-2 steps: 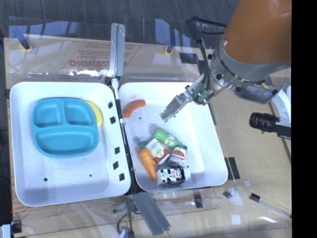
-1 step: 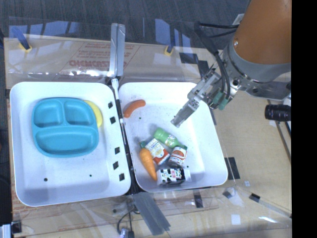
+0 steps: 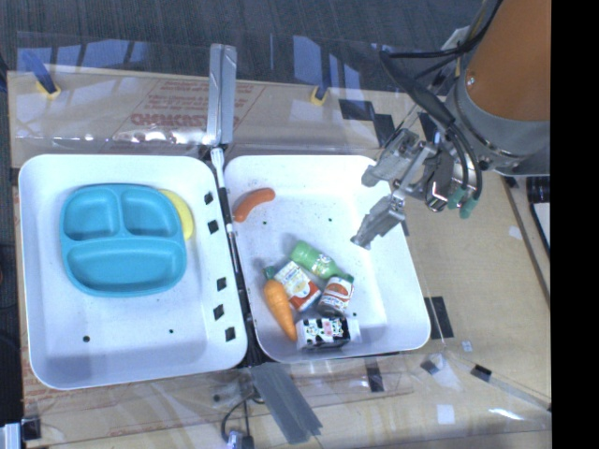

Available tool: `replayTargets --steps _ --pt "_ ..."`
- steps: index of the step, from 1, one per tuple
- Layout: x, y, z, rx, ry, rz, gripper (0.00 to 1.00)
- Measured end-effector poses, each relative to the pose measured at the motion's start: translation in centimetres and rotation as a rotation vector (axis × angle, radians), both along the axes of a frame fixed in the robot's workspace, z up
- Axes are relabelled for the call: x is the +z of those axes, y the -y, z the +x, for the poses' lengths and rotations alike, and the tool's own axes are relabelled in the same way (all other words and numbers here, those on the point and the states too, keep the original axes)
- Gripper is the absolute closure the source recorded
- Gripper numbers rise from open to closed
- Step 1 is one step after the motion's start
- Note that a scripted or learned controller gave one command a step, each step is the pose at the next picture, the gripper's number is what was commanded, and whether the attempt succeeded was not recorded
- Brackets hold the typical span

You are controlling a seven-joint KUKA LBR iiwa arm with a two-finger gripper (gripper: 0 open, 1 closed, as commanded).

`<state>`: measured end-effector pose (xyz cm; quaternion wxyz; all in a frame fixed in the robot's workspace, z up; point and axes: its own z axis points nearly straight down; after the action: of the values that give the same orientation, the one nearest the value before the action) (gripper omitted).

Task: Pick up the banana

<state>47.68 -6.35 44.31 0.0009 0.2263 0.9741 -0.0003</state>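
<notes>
Yellow curved banana [image 3: 184, 215] in left white bin [image 3: 56, 344], tucked beside blue sectioned plastic plate [image 3: 122, 239], two-finger gripper [image 3: 379, 199] spread wide, nothing held, above right white bin [image 3: 398, 316].

One camera hangs above the bench [image 3: 487, 279] and looks down at a slant, its aim tipped toward the far side, so the far edge of the bench sits at the top of the view and the near edge at the bottom. It stands far enough off to take in both bins whole: the left bin [image 3: 56, 344] and the right bin [image 3: 398, 297] side by side. The arm [image 3: 510, 54] enters from the far right, looming large near the lens.
</notes>
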Motion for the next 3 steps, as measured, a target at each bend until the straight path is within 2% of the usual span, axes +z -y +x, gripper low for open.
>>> replayTargets --steps 1,2,3 --pt "0.0 0.7 0.0 0.258 0.001 -0.001 0.0" --pt "0.0 -0.2 0.0 -0.103 0.001 -0.001 0.0" --pt "0.0 -12.5 1.7 -0.012 0.002 0.0 0.0"
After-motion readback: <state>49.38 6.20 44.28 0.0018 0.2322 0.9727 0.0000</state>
